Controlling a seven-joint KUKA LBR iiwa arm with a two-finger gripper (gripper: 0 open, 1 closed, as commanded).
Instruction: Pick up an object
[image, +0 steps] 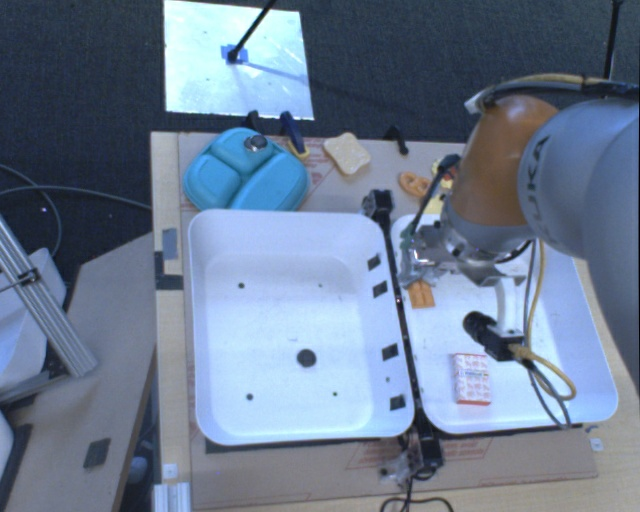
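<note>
My gripper (414, 268) hangs low over the left side of the right bin (575, 400), close to the divider between the two bins. A small orange object (423, 295) lies on the bin floor just below and in front of it, partly covered by the gripper. Whether they touch is hard to tell. A small red and white box (471, 379) lies flat nearer the bin's front. In the left bin (220, 240) sits one small dark disc (306, 357). The grey arm with its orange band (500, 150) hides much of the right bin's back half.
Behind the bins, on the bench, are a blue lidded container (247, 172), a tan sponge-like piece (347, 153) and a small orange item (415, 183). A black cable (540, 375) loops across the right bin. A shiny sheet (238, 58) lies on the floor beyond.
</note>
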